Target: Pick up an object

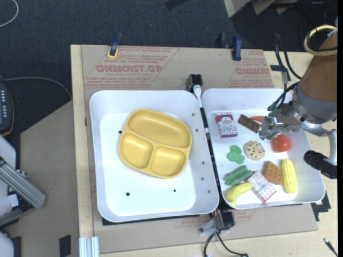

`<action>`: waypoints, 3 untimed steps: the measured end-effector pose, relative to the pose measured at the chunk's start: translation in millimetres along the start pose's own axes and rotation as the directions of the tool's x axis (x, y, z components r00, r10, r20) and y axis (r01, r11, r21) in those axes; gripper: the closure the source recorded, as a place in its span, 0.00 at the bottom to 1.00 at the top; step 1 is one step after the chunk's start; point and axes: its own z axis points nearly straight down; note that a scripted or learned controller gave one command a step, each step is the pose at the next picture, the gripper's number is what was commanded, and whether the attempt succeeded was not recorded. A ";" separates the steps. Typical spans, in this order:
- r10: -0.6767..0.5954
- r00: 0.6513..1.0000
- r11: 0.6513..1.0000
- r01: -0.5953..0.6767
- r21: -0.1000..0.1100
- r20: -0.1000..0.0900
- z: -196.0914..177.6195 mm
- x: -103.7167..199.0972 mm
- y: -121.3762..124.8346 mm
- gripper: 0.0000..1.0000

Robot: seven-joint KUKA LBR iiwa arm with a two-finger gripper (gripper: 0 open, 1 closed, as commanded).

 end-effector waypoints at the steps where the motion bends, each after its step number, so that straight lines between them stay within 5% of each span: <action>1: -0.005 1.000 1.000 0.005 0.001 -0.002 8.3 47.2 26.1 1.00; 3: -0.001 1.000 1.000 0.001 0.007 -0.002 4.4 59.2 35.7 1.00</action>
